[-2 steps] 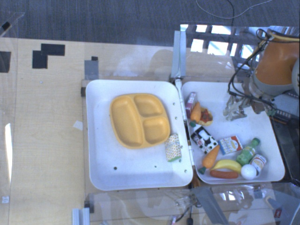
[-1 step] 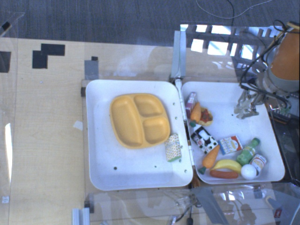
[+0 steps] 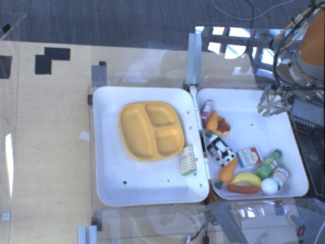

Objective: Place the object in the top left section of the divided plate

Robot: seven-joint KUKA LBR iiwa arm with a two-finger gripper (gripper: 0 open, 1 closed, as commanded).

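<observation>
While the gripper (image 3: 272, 104) hangs over the upper right corner of the right-hand white bin (image 3: 299, 187), its fingers cannot be told as spread or pressed together, and nothing is seen between them.

Task item: the yellow plastic divided plate (image 3: 151, 129), rounded-square, with one long section and two smaller ones. It lies in the left-hand white bin (image 3: 109, 151), well to the left of the gripper and slightly lower in the view, turned at a slant. All three sections show bare yellow.

Just beside the plate's lower right corner, apart from the gripper, lies a small pale pouch with a dotted pattern and green edge (image 3: 188, 161).

Right bin contents, below and left of the gripper:
- an orange toy carrot (image 3: 212, 120) beside a reddish bottle against the divider;
- a black-and-white patterned carton (image 3: 220, 151);
- a second orange carrot (image 3: 229, 170);
- a small white carton with red and blue print (image 3: 249, 156), wording too small to read;
- a green bottle (image 3: 268, 165);
- a yellow banana (image 3: 246, 178) touching a red sausage (image 3: 242, 189);
- a white ball (image 3: 269, 186);
- a small labelled can (image 3: 280, 176), label unreadable.

Arm (image 3: 310, 50): enters from the upper right, orange band visible, cables looping at its side, wrist pointing down and leftward into the bin.
</observation>
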